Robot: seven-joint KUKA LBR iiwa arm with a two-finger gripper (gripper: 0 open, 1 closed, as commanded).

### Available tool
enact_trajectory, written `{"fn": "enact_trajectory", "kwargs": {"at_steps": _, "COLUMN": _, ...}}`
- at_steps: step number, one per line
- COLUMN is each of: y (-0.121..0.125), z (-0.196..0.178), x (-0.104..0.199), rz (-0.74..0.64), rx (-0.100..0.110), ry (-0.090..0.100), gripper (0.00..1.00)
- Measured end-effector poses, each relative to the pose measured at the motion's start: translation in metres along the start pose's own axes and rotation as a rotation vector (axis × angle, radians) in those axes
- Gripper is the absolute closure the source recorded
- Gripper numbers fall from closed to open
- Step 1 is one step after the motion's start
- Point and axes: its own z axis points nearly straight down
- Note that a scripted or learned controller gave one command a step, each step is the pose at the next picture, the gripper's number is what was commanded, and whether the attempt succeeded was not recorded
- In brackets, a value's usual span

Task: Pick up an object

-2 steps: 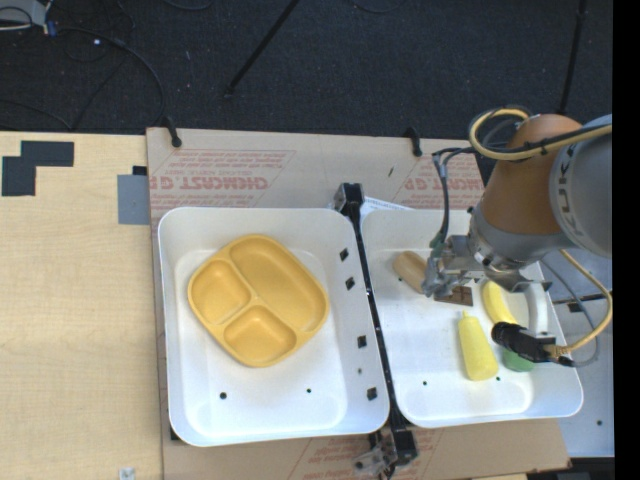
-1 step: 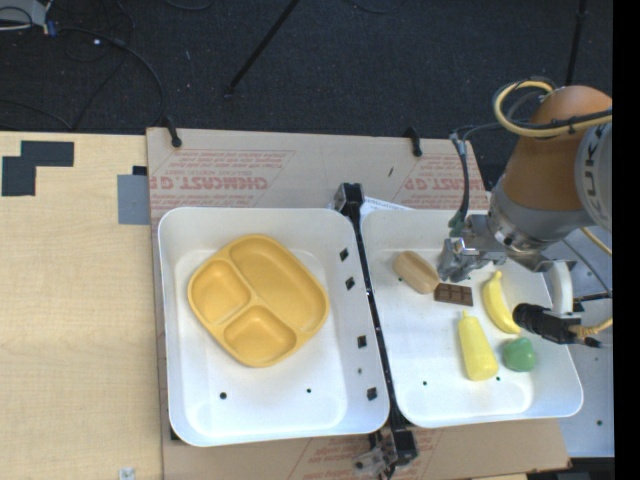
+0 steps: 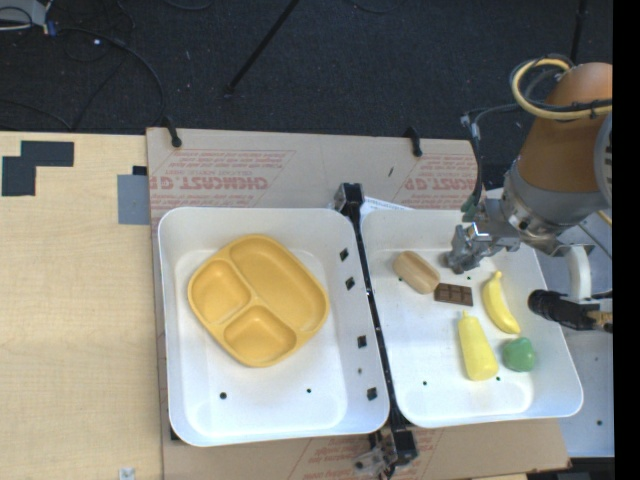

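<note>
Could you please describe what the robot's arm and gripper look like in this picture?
The arm has a broad orange band above the wrist, with grey metal sections below it and along its right side. A yellowish cable loops over its top. The gripper is a small, silvery grey metal piece with darker parts, at the arm's lower end.
</note>
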Motion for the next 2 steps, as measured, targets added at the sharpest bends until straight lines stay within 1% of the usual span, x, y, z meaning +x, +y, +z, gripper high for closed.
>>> {"fn": "enact_trajectory", "kwargs": {"at_steps": 1, "y": -0.005, "z": 0.014, "x": 0.053, "rz": -0.003, "rx": 0.005, "ry": 0.002, "gripper": 1.0}}
{"fn": "enact_trajectory", "kwargs": {"at_steps": 2, "y": -0.01, "z": 0.025, "x": 0.108, "rz": -0.004, "rx": 0.006, "ry": 0.002, "gripper": 1.0}}
